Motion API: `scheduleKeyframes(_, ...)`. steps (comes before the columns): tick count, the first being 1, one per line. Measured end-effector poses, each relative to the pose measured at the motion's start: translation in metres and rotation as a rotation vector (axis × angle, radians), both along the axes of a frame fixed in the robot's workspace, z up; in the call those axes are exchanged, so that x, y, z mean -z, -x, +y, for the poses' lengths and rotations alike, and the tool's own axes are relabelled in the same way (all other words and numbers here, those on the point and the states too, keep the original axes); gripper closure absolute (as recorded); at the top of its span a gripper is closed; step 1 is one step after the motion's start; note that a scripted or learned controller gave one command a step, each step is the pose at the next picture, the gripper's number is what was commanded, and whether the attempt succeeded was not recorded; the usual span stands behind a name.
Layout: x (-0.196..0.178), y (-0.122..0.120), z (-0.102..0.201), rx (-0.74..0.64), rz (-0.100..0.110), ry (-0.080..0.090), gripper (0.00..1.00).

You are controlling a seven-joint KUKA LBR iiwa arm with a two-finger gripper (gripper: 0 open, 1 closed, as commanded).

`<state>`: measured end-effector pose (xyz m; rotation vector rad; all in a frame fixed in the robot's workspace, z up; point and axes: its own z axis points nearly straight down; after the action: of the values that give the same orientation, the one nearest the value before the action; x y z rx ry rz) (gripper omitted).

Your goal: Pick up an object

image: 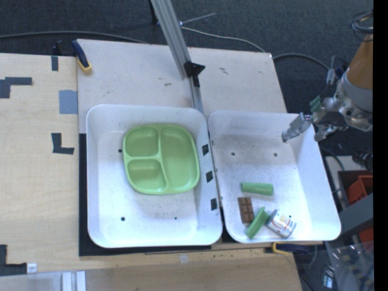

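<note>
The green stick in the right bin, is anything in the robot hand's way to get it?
Nothing visible blocks it. The gripper hangs over the right bin's upper edge, and only bare bin floor lies between it and the green stick.

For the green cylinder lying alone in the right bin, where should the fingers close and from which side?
Probably across the middle of the green cylinder, coming straight down. It lies flat, nearly left-right, apart from its neighbours, so fingers could straddle its narrow width. The gripper sits above the bin's far corner.

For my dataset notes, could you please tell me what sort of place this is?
Probably a robotics lab's picking bench: two shallow white plastic bins side by side, a grey arm's gripper at the right bin, loose cables on dark carpet.
</note>
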<state>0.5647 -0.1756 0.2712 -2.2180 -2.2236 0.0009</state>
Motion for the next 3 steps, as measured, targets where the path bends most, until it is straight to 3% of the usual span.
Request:
scheduleKeyframes(1, 0.000, 0.000, 0.000, 0.000, 0.000, 0.000, 0.00)
scheduleKeyframes(3, 0.093, 0.009, -0.003, 0.001, 0.005, 0.000, 0.00)
